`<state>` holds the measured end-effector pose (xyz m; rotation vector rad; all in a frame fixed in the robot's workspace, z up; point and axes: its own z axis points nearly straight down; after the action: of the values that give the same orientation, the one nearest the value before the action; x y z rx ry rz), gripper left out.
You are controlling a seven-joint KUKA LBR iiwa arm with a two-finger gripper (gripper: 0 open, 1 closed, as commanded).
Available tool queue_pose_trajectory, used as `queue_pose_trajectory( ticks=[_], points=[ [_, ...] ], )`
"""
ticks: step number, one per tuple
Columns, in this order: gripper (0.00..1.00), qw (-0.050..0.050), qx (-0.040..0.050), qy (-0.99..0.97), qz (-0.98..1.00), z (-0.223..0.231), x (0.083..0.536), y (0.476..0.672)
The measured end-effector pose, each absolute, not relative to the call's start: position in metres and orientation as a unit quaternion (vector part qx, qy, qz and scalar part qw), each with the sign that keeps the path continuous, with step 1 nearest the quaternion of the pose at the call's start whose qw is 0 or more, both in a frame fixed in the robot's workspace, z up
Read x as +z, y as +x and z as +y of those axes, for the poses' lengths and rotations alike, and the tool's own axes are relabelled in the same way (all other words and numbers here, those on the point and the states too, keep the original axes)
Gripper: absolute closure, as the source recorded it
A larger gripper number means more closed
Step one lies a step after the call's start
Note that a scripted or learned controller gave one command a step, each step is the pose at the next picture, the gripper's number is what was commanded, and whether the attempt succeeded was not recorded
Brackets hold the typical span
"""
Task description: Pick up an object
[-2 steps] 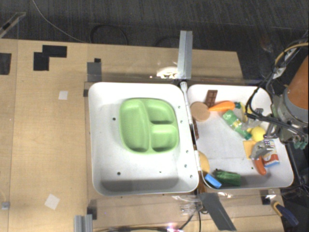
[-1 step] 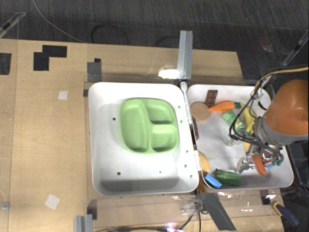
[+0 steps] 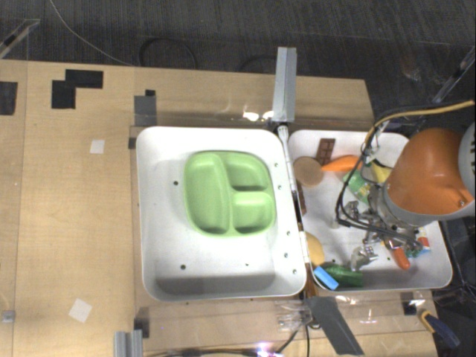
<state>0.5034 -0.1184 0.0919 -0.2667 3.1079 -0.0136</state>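
in left bin point(image 3: 160, 199): one green tray point(image 3: 227, 192); tool point(image 3: 364, 255) in right bin point(image 3: 439, 270), state unclear.

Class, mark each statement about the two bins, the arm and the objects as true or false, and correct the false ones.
1. The green divided tray lies in the left bin. True.
2. The arm is over the left bin. False: it is over the right bin.
3. An orange carrot lies in the right bin. True.
4. The brown disc sits on the green tray. False: it is in the right bin.
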Motion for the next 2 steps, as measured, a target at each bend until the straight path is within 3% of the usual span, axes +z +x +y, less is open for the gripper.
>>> queue_pose_trajectory(
  ticks=[1,2],
  points=[
    [0.00,0.010,-0.0039,-0.224,0.975,-0.154,0.091,0.506],
    [0.00,0.008,-0.0023,-0.276,0.961,-0.100,0.092,0.508]
  ],
)
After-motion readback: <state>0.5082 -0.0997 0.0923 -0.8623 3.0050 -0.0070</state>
